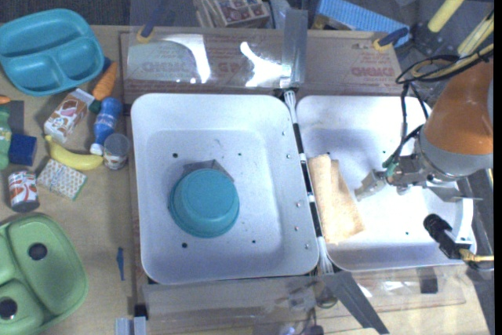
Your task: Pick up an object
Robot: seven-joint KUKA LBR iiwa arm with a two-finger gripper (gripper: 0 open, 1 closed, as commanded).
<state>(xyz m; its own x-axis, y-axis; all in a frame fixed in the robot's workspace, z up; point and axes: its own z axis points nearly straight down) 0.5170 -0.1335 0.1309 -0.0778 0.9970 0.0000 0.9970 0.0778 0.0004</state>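
Right now your gripper (367,186) hangs low in the right bin (345,118), its tip just beside the tan sponge-like block (335,198) lying along that bin's left wall. You cannot tell from this angle how the pincer stands. Over in the left bin (157,129), a blue bowl (205,202) sits upside down near the middle.

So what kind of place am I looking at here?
Probably a robotics lab's grasping test bench: a robot arm reaches over two white bins, and toy food like a banana lies alongside.
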